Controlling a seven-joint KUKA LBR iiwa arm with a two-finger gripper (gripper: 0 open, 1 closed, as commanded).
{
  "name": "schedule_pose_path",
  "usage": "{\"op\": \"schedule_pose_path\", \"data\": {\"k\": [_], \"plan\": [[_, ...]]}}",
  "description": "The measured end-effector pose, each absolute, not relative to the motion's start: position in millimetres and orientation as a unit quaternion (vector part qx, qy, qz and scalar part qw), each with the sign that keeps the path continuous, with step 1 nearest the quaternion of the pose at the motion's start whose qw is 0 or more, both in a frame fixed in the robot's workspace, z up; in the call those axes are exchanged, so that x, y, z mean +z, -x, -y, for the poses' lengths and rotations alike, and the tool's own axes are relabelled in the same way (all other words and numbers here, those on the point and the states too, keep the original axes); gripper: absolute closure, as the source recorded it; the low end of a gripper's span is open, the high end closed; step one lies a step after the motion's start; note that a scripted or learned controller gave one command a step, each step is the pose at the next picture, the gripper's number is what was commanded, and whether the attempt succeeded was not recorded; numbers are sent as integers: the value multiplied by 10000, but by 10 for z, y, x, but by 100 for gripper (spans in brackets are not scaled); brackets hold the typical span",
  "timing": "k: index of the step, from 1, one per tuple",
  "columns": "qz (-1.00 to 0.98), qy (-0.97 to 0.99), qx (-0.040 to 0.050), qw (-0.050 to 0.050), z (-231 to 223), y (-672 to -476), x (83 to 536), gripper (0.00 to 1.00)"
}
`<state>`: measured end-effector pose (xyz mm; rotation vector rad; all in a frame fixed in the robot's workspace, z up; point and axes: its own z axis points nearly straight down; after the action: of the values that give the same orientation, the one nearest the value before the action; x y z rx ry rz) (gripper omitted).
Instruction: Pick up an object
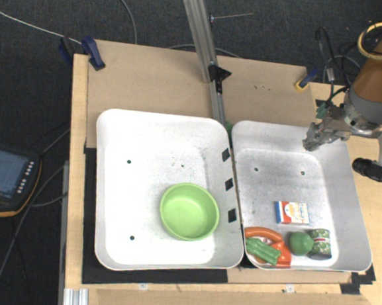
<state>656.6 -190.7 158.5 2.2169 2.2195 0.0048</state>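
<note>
- Objects for picking, largest first: green bowl [189, 211] in left bin [145, 144], near its front right.
- Orange-and-green toy [266, 247], small box [291, 212], green ball [299, 242], dark can [320, 243] clustered at right bin [277, 156] front.
- Gripper [315, 141] above right bin's back edge, holding nothing; open or closed: cannot tell.
</note>
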Motion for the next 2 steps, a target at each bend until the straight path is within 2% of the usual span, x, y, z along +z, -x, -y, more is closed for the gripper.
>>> {"op": "schedule_pose_path", "data": {"k": [2], "plan": [[-7073,-7069,15,25,1897,-6591,2551,100]]}}
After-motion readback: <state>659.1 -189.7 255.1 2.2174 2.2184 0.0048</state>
